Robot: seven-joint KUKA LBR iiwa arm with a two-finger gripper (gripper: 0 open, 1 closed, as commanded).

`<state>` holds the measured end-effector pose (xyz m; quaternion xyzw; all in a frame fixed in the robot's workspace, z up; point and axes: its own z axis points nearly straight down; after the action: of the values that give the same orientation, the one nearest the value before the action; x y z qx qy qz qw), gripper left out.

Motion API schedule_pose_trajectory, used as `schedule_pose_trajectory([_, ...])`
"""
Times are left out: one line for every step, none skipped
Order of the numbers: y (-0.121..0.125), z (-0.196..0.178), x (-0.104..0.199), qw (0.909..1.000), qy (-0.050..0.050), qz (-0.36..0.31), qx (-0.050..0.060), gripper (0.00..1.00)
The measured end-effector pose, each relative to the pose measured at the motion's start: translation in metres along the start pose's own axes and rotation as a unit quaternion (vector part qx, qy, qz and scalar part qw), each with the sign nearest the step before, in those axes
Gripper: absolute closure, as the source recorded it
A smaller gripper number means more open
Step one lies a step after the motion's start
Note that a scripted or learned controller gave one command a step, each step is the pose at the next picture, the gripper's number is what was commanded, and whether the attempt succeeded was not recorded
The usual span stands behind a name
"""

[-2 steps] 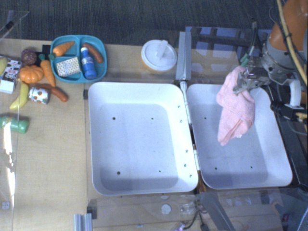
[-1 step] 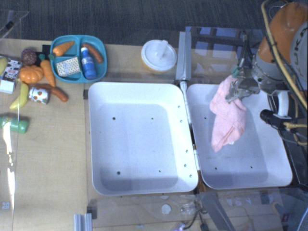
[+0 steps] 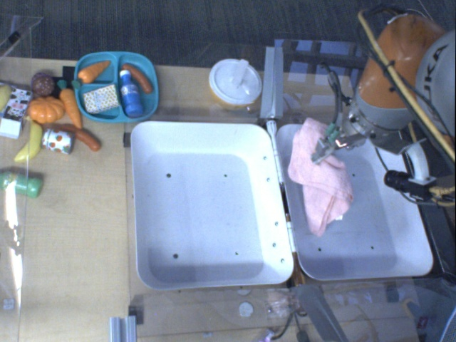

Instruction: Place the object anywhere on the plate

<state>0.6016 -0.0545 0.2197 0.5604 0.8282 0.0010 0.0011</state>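
Grasp step: hand (image 3: 329, 147) sat on pink towel (image 3: 320, 178), right of frame; grip state unclear. Next: lift, carry to plate (image 3: 116, 86) upper left.

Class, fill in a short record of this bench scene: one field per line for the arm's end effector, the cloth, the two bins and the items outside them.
end effector: over the right bin, at the cloth's upper edge
pink cloth: crumpled, in the right bin
left bin: white, shallow
blue divided plate: left of the bins, holding toy food
white lidded cup: behind the left bin
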Motion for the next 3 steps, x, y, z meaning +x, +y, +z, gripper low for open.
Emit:
schedule_pose_trajectory([0.013,-0.009,0.047,0.9799,0.000,-0.200,-0.001,1.00])
schedule_pose_trajectory([0.021,0.001,0.099,0.9206,0.000,-0.391,-0.001,1.00])
schedule_pose_trajectory([0.024,-0.003,0.150,0.8293,0.000,-0.559,-0.001,1.00])
